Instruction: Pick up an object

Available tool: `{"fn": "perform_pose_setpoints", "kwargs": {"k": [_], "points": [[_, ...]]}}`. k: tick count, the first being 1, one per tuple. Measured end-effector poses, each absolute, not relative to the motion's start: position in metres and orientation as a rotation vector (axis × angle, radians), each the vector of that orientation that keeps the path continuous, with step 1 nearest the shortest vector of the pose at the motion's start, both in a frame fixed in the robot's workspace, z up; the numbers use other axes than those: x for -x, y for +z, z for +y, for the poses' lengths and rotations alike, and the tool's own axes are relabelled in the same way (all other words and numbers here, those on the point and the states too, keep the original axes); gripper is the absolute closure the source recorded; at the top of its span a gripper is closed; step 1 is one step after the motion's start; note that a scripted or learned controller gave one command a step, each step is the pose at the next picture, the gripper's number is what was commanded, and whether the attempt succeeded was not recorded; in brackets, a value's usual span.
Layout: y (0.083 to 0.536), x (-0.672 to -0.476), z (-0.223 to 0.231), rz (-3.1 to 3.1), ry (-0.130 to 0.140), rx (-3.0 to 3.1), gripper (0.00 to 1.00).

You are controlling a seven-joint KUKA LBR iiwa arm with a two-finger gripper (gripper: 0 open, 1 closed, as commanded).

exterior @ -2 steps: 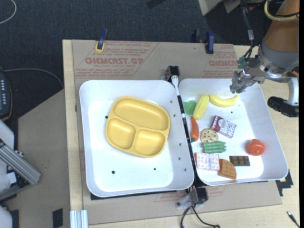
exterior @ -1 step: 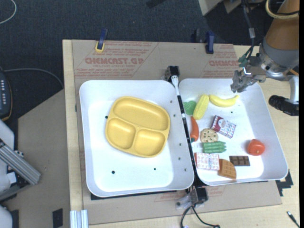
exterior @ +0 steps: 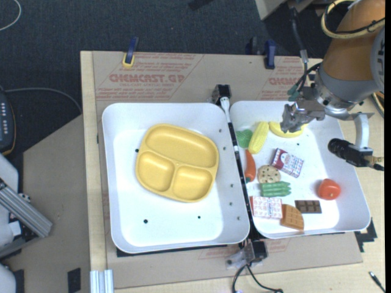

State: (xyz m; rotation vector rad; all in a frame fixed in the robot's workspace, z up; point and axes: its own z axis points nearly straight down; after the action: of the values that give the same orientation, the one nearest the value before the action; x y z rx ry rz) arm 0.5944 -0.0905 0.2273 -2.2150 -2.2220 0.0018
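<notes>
bench with two white bins (exterior: 116, 163): yellow tray (exterior: 177, 162) left; right, near to far: waffle (exterior: 292, 218), tomato (exterior: 329, 189), cookie (exterior: 268, 174), corn (exterior: 259, 136). gripper (exterior: 292, 122) low over a yellow piece (exterior: 287, 130) at the far rim; finger state cannot be told. crowding risks a glancing miss. arm bent in from right.

Single fixed overhead camera, slanted downward, mid-distance; covers both white bins (exterior: 116, 182) on bench (exterior: 183, 66); arm (exterior: 351, 60) entering from right
</notes>
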Motion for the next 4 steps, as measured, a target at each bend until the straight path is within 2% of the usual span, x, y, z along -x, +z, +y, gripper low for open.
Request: {"fn": "perform_pose_setpoints", "kwargs": {"k": [1,2,3,4], "points": [[0.219,-0.573,-0.038,-2.222,0.003,2.216,1.0],[0.227,-0.542,-0.004,-2.222,0.002,2.214,1.0],[0.225,-0.54,0.029,-2.223,0.002,2.215,1.0],[0.234,-0.527,0.021,-2.218,0.002,2.22,1.0]]}}
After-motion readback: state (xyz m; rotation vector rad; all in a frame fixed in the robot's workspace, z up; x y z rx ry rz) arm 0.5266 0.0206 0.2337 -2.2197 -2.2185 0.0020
